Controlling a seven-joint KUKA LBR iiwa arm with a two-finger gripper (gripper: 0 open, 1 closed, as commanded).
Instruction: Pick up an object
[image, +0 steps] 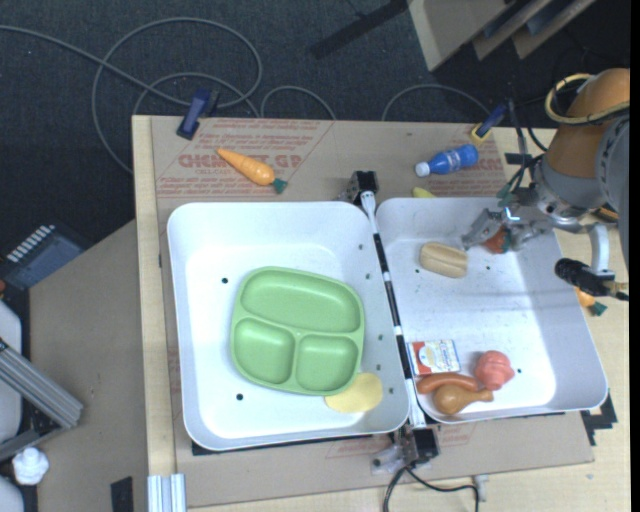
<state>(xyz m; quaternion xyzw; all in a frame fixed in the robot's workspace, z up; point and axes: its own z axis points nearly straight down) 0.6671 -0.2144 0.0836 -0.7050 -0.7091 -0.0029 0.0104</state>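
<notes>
My gripper (496, 232) hangs low over the back of the right bin (560, 330), just right of a tan bread roll (443, 260) and apart from it. A small reddish patch shows under the gripper; I cannot tell what it is. At the front of that bin lie a red-and-white packet (436, 356), a pink-red fruit (494, 368) and an orange-brown gourd (455, 392). In the left bin (200, 260) sit a green divided plate (297, 330) and a pale yellow piece (354, 396) at the plate's front right corner.
Behind the bins on the cardboard lie a toy carrot (250, 166) and a blue bottle (448, 160). Blue clips (195, 112) hold the board's back corners. A black strip (385, 290) divides the bins. The grey arm (585, 150) comes in from the upper right.
</notes>
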